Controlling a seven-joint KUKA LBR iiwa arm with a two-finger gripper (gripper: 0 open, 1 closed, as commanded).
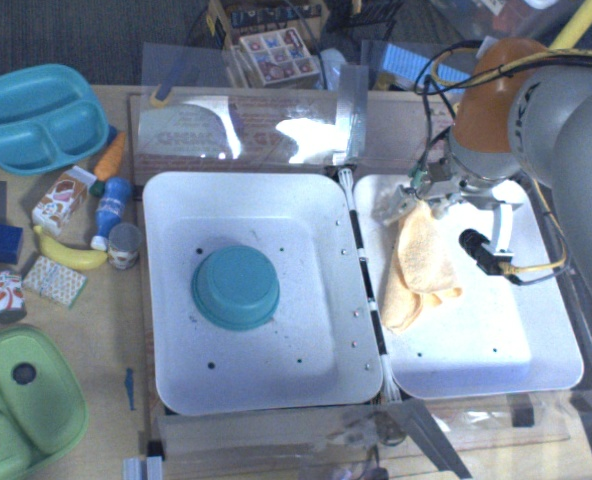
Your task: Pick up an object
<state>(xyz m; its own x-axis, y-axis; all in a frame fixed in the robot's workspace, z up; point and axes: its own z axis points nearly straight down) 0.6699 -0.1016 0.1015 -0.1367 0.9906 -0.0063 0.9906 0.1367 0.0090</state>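
Note:
A yellow cloth (421,263) lies crumpled in the right bin (496,353), towards its left wall. Its upper end narrows and runs up to my gripper (428,196), which is right over that end near the bin's back left corner. Whether the cloth is gripped or only touched is hidden by the wrist. A round teal bowl (236,286) sits upside down in the middle of the left bin (276,213). The grey arm with its orange band (496,93) reaches in from the upper right.
A black fitting with a yellow cable (484,252) hangs from the wrist just right of the cloth. Left of the bins lie a teal divided plate (41,118), a banana (68,251), a blue bottle (109,210), small cans and green dishes (21,408).

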